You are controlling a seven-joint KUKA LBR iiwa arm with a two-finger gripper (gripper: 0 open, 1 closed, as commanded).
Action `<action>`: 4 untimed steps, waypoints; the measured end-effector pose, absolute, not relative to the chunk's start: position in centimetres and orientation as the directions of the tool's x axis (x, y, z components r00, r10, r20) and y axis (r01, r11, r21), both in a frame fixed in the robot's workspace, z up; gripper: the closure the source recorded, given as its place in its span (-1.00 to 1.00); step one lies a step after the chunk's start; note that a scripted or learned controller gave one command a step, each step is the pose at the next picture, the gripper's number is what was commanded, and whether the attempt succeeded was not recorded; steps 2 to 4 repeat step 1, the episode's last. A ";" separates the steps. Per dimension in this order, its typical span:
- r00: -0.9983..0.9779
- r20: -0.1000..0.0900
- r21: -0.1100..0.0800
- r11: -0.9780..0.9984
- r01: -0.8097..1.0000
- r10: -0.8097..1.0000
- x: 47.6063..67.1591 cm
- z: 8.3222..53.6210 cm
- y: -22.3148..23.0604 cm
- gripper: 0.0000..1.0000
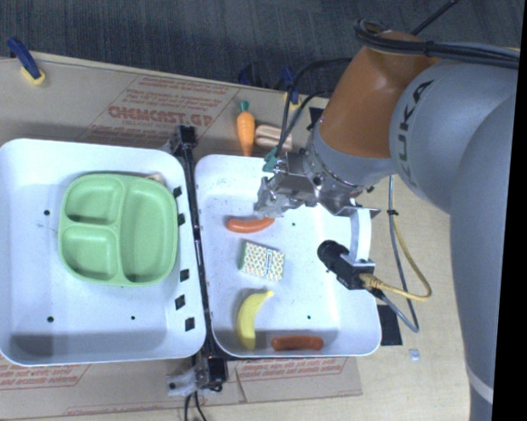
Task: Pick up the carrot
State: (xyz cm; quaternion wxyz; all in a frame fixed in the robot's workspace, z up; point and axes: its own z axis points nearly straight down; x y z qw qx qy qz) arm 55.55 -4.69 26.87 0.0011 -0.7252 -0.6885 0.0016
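The carrot (244, 131), orange with a green top, lies on the cardboard just behind the far rim of the right bin (356, 326), outside both bins. My gripper (276, 197) hangs low over the far part of the right bin, a short way in front of and to the right of the carrot. It sits just above an orange-red sausage (249, 223) and is not touching the carrot. The grey arm with its orange band covers the bin's far right corner.
In the right bin lie a patterned packet (262, 261), a banana (251, 316) and a second sausage (297, 343). A green divided plate (121, 228) sits in the left bin (11, 303). A tan object (268, 135) lies beside the carrot. A black cable plug (341, 261) hangs off the wrist.
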 end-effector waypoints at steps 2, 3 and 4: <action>-0.102 0.001 -0.004 0.102 0.995 0.995 53.8 22.1 -8.5 1.00; -0.102 0.001 -0.004 0.102 0.995 0.995 53.8 22.1 -8.5 1.00; -0.102 0.001 -0.004 0.102 0.995 0.995 53.8 22.1 -8.5 1.00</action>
